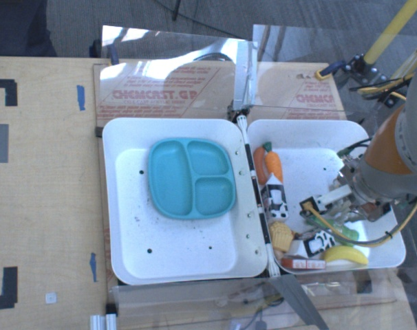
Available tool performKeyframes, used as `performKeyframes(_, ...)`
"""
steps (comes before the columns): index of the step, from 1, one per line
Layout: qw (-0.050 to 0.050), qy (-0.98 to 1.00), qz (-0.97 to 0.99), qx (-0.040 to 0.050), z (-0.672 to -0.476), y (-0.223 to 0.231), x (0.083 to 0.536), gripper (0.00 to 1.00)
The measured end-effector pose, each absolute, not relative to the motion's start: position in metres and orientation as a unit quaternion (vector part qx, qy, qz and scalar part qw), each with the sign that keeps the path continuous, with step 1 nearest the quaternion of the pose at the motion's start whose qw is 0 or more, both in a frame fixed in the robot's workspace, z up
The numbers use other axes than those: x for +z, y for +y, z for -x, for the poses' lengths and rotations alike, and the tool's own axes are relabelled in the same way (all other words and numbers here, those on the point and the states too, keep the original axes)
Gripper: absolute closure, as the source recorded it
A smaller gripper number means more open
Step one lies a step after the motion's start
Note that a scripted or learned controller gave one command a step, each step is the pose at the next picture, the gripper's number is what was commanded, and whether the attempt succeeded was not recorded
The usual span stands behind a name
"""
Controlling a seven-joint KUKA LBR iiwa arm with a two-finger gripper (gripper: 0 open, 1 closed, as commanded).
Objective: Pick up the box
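Here, the gripper is hanging low over the right bin, and whether it is wide or narrow cannot be told. A banana is lying just beside it. The box, seemingly the flat red-and-white one, is resting against the bin's near wall. The approach appears to be in hand; the next move is calling for a shift toward the box and a clean descent.

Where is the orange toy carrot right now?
In the camera view, the orange toy carrot lies in the right white bin, along its left wall, just above the black-and-white patterned carton.
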State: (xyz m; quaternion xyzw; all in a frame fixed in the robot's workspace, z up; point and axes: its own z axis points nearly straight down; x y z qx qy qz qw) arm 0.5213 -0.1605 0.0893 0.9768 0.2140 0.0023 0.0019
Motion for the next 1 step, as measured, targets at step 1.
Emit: performKeyframes(1,-0.001,0.173,-0.985,-0.0011,-0.5626,-0.1096,0.0996,1.00)
